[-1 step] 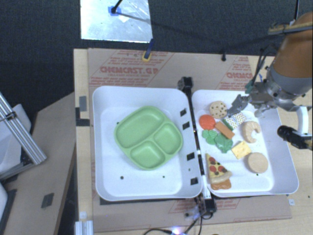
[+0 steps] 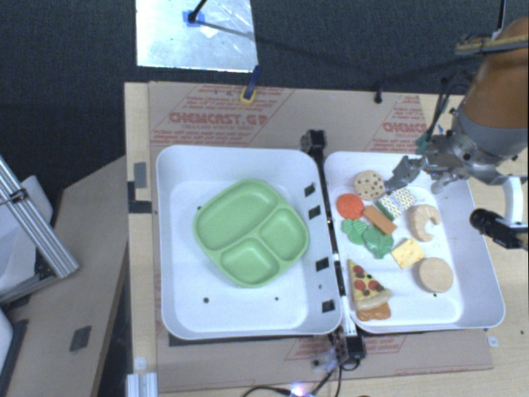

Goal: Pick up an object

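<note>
Tabletop (image 2: 207, 106) of tan board carries two shallow white bins side by side. Left bin (image 2: 178, 304) holds a green divided plate (image 2: 250, 232) with three compartments, lying near the bin's middle. Right bin (image 2: 475, 300) holds a cluster of toy foods. The grey arm with its orange band (image 2: 502, 77) reaches in from the right, above the right bin's far corner.

Its gripper (image 2: 405, 172) hangs over the upper part of the right bin, just beside a round speckled cookie (image 2: 369, 184) and above a small patterned white piece (image 2: 400, 198) (how wide it stands I cannot tell from this angle), and nothing is visibly held.

Among the toys, a pizza slice (image 2: 367, 289) lies at the near left of the bin, close to the wall between the bins. A round tan bun (image 2: 435, 274) sits near the right, with a yellow cheese block (image 2: 407, 253) just beside it. A croissant (image 2: 425, 220) lies further back. Green leafy pieces (image 2: 369, 237) touch an orange stick (image 2: 379, 219), and a red tomato slice (image 2: 350, 206) rests beside them.
</note>
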You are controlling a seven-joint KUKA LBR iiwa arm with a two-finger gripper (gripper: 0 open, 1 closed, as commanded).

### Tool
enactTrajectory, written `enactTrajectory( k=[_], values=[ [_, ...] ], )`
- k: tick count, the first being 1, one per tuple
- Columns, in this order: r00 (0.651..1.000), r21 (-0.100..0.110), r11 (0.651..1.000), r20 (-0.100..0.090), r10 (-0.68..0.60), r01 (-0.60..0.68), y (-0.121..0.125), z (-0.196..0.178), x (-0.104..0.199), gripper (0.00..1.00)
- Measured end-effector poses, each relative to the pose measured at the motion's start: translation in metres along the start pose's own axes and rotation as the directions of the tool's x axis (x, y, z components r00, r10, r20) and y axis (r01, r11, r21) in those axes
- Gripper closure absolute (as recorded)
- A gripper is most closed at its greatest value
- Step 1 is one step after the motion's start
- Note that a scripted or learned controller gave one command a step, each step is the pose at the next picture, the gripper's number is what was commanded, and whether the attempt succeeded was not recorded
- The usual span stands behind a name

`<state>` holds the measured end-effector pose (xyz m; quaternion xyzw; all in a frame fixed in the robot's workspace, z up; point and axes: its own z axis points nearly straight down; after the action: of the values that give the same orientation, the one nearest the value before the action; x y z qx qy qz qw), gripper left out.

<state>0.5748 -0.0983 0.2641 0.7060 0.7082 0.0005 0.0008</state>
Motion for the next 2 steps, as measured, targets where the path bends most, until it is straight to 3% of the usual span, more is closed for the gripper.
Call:
enactTrajectory(
  k=[2],
  values=[
    [1.000,0.006,1.000,-0.001,0.003,-0.003,0.005,0.121,-0.004,0.00]
  ],
)
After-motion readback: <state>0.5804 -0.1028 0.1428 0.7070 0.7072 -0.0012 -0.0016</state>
